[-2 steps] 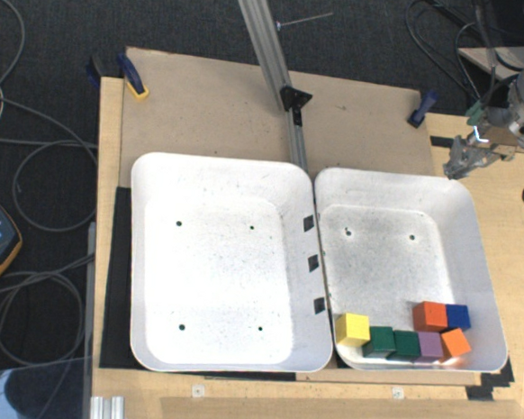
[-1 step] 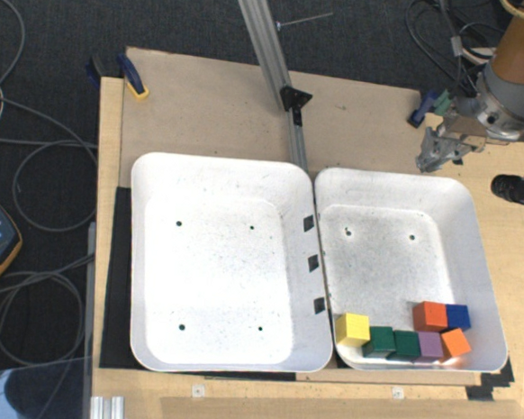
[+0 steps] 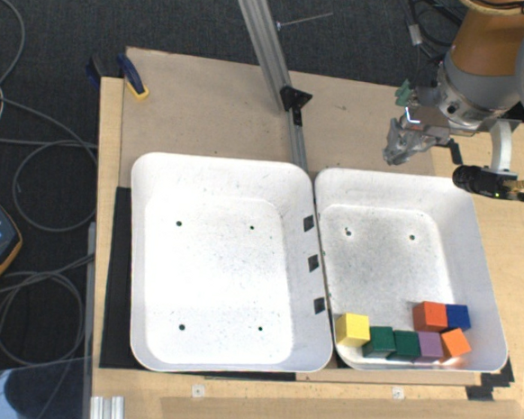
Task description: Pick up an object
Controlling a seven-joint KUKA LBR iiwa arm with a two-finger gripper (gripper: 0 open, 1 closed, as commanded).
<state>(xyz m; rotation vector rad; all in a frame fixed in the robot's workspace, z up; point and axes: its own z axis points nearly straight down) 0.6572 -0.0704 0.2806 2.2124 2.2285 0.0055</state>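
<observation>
Several small blocks lie along the near edge of the right bin (image 3: pixel 476 239): a yellow block (image 3: pixel 354 328), two green blocks (image 3: pixel 393 343), a purple block (image 3: pixel 429 344), a red-orange block (image 3: pixel 432 314), a blue block (image 3: pixel 458 315) and an orange block (image 3: pixel 456 342). My gripper (image 3: pixel 400 148) hangs high over the bench beyond the right bin's far rim, well away from the blocks. Nothing shows between its fingers, which look close together.
The left bin (image 3: pixel 155 187) sits beside the right one. A metal pole (image 3: pixel 272 60) slants across the bench behind the bins. A blue-and-yellow clamp (image 3: pixel 132 76) sits at the bench's far left corner. Cables and a device lie on the floor at left.
</observation>
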